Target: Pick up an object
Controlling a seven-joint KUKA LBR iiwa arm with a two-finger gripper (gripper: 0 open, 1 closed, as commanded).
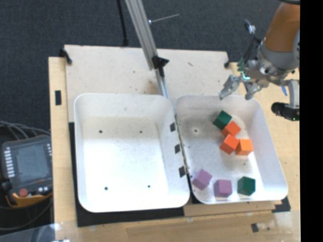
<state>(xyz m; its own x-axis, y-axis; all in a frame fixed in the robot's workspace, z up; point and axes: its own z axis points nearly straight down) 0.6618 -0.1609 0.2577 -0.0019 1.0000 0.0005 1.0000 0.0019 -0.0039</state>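
The right bin (pixel 270 150) holds several small blocks. A dark green block (pixel 221 119) lies near its far side, with three orange blocks (pixel 232 129) (pixel 229 143) (pixel 245 146) clustered just below it. Along the near edge sit two purple blocks (pixel 202 178) (pixel 222 187) and a second green block (pixel 246 185). My gripper (pixel 237 88) hangs above the far rim of the right bin, up and to the right of the dark green block. Its fingers (pixel 227 88) are spread open with nothing between them.
The left bin (pixel 81 135) stands beside the right one. A slanted metal pole (pixel 144 34) rises from the bench behind the bins. A handheld control pendant (pixel 28 168) lies off the bench at the left.
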